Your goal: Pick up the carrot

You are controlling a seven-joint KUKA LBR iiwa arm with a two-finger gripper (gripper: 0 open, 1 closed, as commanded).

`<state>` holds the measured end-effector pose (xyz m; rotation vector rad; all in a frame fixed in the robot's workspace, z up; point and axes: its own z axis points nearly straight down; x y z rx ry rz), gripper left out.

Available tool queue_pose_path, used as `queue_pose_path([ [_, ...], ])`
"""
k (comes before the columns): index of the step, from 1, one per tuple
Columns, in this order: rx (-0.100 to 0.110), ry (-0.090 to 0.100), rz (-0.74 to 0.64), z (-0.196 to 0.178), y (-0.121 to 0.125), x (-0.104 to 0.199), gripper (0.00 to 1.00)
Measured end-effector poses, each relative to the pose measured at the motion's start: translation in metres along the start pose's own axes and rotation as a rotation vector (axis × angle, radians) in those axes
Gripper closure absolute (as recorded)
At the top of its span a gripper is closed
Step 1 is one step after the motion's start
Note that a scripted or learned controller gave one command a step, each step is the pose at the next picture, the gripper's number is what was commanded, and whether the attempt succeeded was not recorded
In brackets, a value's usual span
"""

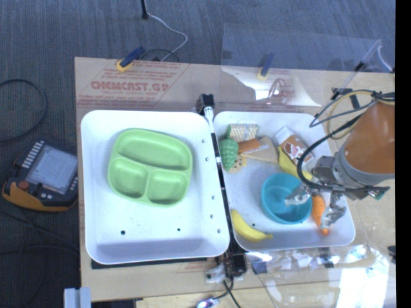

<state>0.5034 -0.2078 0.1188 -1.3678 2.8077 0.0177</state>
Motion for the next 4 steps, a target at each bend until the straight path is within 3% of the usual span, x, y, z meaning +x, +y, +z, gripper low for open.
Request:
queue_pose_path([
  [1, 0.018, 0.013, 0.133, 0.026, 0.015, 0.001, 0.00],
  [2, 0.033, 0.007, 0.134, 0.010, 0.011, -0.003, 1.00],
  [3, 0.008, 0.015, 0.085, -0.052, 0.039, -0.047, 1.00],
  [4, 0.003, 0.018, 0.089, -0.049, 0.040, -0.045, 0.00],
])
